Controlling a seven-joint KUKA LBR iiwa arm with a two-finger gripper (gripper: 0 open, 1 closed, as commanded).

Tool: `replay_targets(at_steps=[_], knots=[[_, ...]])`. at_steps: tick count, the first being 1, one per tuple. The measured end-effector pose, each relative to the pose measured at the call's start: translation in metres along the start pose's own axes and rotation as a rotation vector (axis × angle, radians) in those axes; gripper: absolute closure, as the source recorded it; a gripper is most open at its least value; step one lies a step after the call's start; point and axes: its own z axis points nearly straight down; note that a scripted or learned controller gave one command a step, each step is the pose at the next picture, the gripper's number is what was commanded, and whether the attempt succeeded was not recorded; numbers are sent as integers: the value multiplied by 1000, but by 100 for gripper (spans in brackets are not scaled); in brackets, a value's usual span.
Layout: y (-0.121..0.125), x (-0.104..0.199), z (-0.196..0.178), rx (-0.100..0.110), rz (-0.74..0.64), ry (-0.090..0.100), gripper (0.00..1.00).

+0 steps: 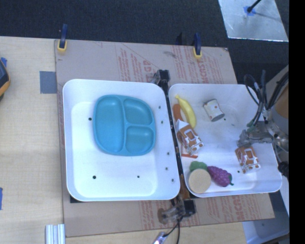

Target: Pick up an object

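Packet (247, 158), a small white-and-orange one, lies in the right bin (229, 93) just below the claw (256, 135), touching or nearly touching its tips; whether it sits between the fingers cannot be told, and whether the claw is wide or narrow cannot be told either, since cables and metal parts crowd that spot. The claw hangs over the right bin's right side, close to the rim, with the grey arm (279, 98) and its black cables reaching in from the right above it. Left of the claw and a little higher lies a small pale block (213, 110), well apart from it. Farther left, along the bin's left wall, a banana (187, 111) lies at a slant beside an orange carrot (177, 112), and just below them sits a second white-and-orange packet (189, 138). Below and to the left of the claw, near the bin's lower edge, a purple bunch of grapes (220, 176) touches a tan round disc (199, 181), with a green piece (197, 165) just above the disc. Far left of the claw, past the divide between the two bins, the left bin (79, 177) holds a blue plate (124, 125) with three compartments, set in its upper half. Both bins rest on a cardboard sheet (117, 60) held by blue clamps at its top edge.
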Motion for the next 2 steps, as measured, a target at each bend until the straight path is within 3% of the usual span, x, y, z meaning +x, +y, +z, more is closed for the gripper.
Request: replay_targets(at_steps=[1,2], knots=[[0,0,0,0,-1,0,0],[44,25,18,-13,-2,-5,0]])
